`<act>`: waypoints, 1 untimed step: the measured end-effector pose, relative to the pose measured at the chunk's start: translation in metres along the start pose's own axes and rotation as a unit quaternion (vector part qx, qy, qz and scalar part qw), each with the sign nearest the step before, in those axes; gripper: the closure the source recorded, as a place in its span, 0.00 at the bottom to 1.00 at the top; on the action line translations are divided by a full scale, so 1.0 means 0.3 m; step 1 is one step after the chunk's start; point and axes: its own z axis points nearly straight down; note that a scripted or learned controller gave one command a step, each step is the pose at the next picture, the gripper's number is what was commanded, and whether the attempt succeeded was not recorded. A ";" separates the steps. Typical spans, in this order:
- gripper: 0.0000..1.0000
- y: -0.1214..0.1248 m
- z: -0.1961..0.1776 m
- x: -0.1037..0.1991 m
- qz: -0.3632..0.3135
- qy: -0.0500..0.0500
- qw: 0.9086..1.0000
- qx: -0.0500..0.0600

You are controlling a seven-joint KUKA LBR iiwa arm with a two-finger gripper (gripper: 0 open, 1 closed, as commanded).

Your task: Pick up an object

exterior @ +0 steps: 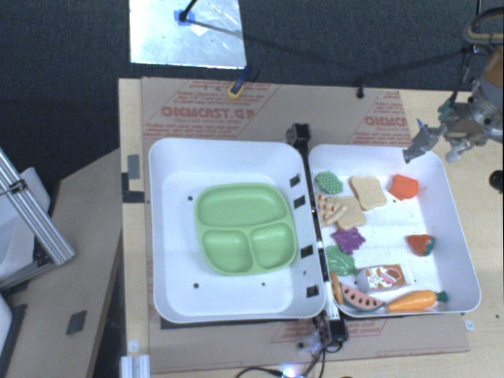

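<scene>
The right bin (pixel 453 211) holds several toy foods: a green leafy piece (pixel 329 183), a bread slice (pixel 368 191), an orange wedge (pixel 404 187), a waffle-like cracker (pixel 339 210), purple grapes (pixel 348 239), a strawberry (pixel 420 244), a small printed carton (pixel 384 276), a watermelon slice (pixel 359 298) and a carrot (pixel 412 300). My gripper (pixel 435 150) hangs over the bin's far right corner, above and to the right of the orange wedge. Its two fingers stand apart with nothing between them.
The left bin (pixel 169 179) holds a green three-compartment plate (pixel 240 228). A black divider with clips (pixel 309 211) runs between the bins. A shiny metal sheet (pixel 187 22) lies beyond the bench, and an aluminium frame (pixel 31 219) stands at the left.
</scene>
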 end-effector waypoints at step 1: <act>0.00 0.006 -0.022 0.002 -0.001 -0.001 1.000 -0.005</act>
